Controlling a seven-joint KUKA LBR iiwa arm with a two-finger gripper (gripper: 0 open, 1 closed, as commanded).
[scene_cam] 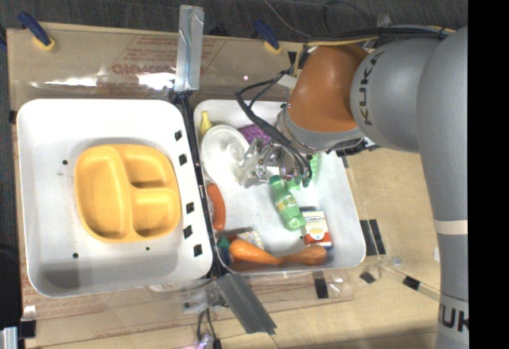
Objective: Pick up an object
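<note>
My gripper (266, 167) hangs low over the middle of the right bin (343, 204), its metal fingers pointing down and left. It sits between a white bowl (222, 147) on its left and a green bottle (285, 201) just below and right of it. Nothing shows clearly between the fingers. A purple item (255, 133) peeks out behind the gripper. Along the bin's front lie an orange carrot (270, 255), a small red and white carton (316, 228), and an orange-red piece (216, 208) by the left wall. A yellow item (205, 122) sits at the back left corner.
The left bin (40, 204) holds a yellow divided tray (127, 190). The arm's orange band (326, 89) and grey body cover the right bin's back right corner. A black cable (262, 89) loops above the right bin. Cardboard lies under both bins.
</note>
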